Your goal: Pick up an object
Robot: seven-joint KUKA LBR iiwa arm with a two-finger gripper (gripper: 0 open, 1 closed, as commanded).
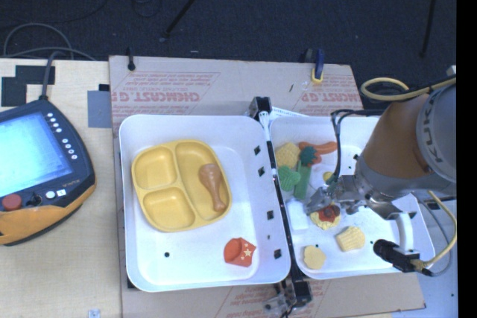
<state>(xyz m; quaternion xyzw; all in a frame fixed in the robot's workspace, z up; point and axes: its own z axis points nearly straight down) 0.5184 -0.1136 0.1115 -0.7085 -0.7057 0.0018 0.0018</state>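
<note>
The gripper (326, 203) hangs low over the right bin (387, 264), directly above a small red-and-yellow toy food (326, 217); how far its jaws stand apart cannot be told. Green toy vegetables (294, 176) lie just beside it. In the left bin (149, 264), a toy drumstick (213, 186) rests in a yellow divided tray (160, 208), near a red toy (240, 252).

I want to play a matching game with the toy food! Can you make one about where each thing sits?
Things:
1. chicken drumstick
2. red piece
3. green toy
4. gripper

Places:
A. loose on the left bin's floor
B. in the yellow tray
C. above the pizza toy
D. in the right bin

Pairs: 1-B, 2-A, 3-D, 4-C
</note>
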